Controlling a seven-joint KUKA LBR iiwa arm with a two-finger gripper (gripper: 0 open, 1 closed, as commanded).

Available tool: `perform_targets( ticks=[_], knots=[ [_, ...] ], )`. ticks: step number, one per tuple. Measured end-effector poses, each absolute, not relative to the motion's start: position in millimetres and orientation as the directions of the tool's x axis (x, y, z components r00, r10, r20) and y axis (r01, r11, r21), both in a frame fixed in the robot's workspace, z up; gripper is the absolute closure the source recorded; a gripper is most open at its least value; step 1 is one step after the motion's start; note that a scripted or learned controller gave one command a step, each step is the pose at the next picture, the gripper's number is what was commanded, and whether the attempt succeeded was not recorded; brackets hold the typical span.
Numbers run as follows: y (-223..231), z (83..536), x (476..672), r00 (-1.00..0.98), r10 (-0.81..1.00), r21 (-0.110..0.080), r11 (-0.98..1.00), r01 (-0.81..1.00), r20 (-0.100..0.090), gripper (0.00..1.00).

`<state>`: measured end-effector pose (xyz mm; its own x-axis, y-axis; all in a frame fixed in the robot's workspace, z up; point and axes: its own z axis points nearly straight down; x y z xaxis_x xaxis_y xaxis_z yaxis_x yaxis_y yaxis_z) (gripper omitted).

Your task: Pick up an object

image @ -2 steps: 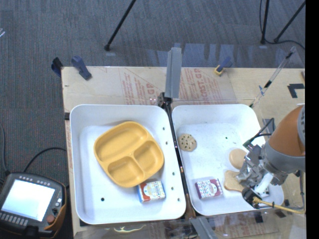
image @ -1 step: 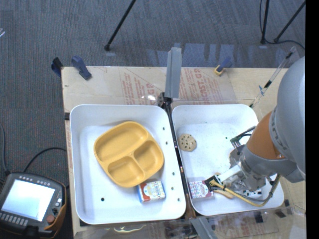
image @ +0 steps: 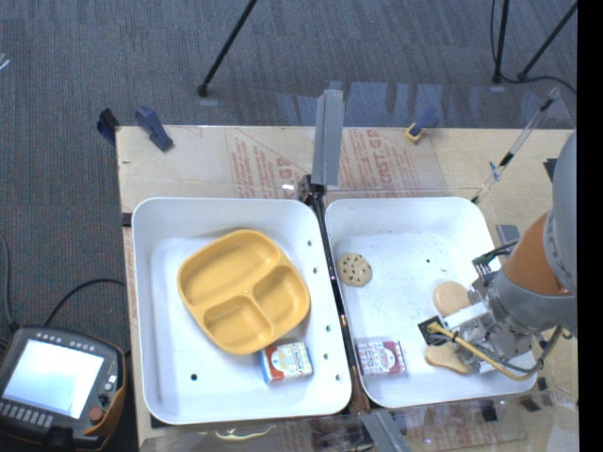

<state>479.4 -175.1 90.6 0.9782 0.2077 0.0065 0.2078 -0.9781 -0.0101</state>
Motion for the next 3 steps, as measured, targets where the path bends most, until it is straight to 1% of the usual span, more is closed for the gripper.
perform_targets(
  ticks=[1, 2, 3],
  knots=[
    [-173.9, 98.1, 478.6, 0.977, 0.213, -0.016, -0.977, 0.213, 0.0, 1.0],
    [-78.4, 90.3, 477.8, 0.978, 0.21, -0.002, -0.978, 0.21, 0.004, 1.0],
    [-162.2, 90.6, 477.8, 0.98, 0.201, 0.002, -0.98, 0.201, 0.006, 1.0]
  ],
)
